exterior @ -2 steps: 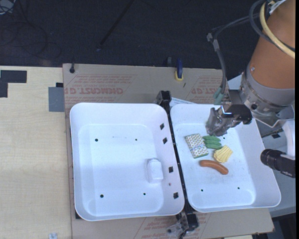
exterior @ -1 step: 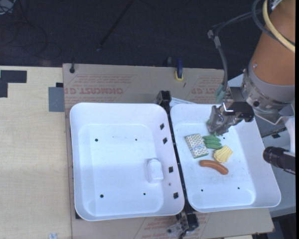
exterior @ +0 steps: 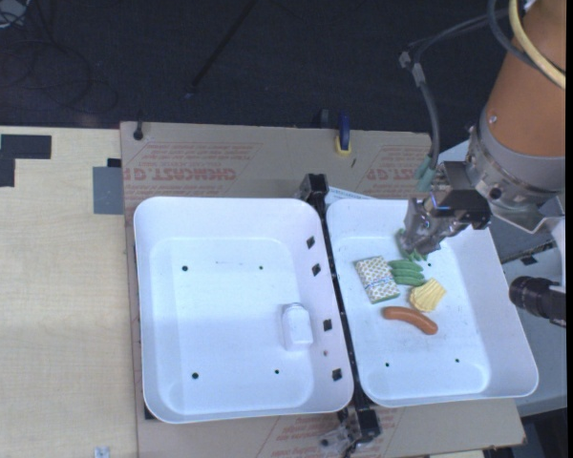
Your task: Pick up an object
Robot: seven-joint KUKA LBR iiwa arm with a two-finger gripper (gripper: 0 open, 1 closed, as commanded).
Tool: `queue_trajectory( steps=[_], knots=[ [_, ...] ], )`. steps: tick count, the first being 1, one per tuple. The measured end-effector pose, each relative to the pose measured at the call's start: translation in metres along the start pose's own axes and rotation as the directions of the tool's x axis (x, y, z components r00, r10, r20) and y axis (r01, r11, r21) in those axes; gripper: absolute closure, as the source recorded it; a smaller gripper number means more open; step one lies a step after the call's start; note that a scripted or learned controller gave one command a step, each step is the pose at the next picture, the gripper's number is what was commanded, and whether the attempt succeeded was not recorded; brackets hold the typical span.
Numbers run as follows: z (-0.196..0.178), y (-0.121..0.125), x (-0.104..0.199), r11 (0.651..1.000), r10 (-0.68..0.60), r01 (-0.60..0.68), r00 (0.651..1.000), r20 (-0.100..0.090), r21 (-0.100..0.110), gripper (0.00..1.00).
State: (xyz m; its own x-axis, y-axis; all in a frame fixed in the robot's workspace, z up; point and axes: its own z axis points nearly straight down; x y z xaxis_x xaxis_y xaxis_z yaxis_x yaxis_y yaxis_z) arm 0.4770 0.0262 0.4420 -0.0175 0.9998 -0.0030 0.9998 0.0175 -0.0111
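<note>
The arm [exterior: 525, 93] reached in from the right, its orange band above the grey wrist, and the tool [exterior: 422, 239] hung low over the upper middle of the right bin [exterior: 497, 351]. Whether the tool was wide, narrow or closed on something could not be told: its tip blended with the items beneath it. Just under that tip lay a small green object [exterior: 408, 271] (its upper end seemed to meet the tool, though contact was unclear). Touching the green object's left side sat a patterned square packet [exterior: 374, 278], tilted a little. Just to the lower right of the green object was a pale yellow ridged piece [exterior: 427, 296], and below these an orange sausage-shaped object [exterior: 410, 320] lay slanted on the bin floor, close to the yellow piece.

The left bin [exterior: 172, 370] held a single white blocky object [exterior: 296, 323] near its lower right corner, well apart from the cluster. Both bins rested side by side on a cardboard sheet [exterior: 229, 160] spread over the pale wooden tabletop [exterior: 48, 303].
</note>
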Motion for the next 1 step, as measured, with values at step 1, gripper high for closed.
queue_trajectory(
  steps=[1],
  knots=[
    [0.1141, 0.0158, 0.0658, 1.000, 0.013, -0.013, 1.000, -0.002, 0.005, 1.00]
  ],
)
